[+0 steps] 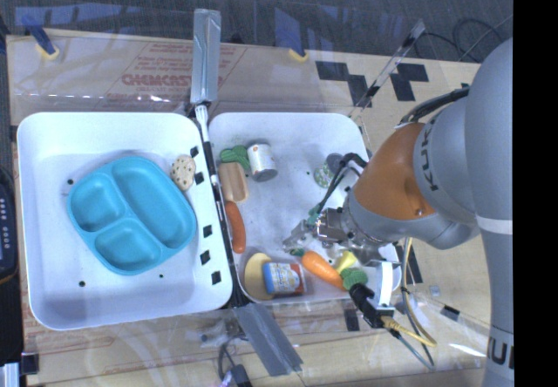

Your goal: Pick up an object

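My gripper [307, 239] hangs low in the right bin [288, 128], just above and left of an orange carrot [321, 269]. A small jar with a blue label [282, 277] lies on a yellow bowl [255, 273] at the bin's front. A hot dog [235, 226] and a wooden block [232, 181] lie along the left wall, with a green item [232, 153] and a silver can [261, 160] behind them. A yellow-green piece [352, 266] sits by the carrot. Nothing shows between the fingers.
The left bin [44, 202] holds a blue divided plate [131, 213] and a speckled cookie [182, 171] at its right side. A divider with black clips [209, 202] separates the bins. The arm's orange band [397, 180] covers the right bin's right part.
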Tool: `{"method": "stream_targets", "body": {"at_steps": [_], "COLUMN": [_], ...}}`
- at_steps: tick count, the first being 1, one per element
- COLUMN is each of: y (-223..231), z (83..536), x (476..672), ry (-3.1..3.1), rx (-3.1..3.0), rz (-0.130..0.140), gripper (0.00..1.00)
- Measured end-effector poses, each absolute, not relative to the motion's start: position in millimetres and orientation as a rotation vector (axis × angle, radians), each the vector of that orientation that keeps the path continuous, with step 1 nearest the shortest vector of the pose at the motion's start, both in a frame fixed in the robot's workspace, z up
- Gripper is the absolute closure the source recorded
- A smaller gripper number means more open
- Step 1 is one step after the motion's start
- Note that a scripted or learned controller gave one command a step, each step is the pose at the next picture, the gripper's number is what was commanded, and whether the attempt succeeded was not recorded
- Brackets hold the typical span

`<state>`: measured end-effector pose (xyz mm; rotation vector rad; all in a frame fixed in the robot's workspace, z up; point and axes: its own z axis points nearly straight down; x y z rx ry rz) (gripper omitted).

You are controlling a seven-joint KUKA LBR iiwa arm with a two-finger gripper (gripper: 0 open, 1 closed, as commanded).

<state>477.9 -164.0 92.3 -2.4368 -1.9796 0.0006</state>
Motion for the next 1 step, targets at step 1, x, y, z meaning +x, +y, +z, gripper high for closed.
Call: {"method": "stream_targets", "body": {"at_steps": [1], "y": [-163.8], "z": [102.7], "x": [479.4], "ry": [-1.986], "rx": [-2.433], "rz": [-0.001], "gripper": [1.0]}}
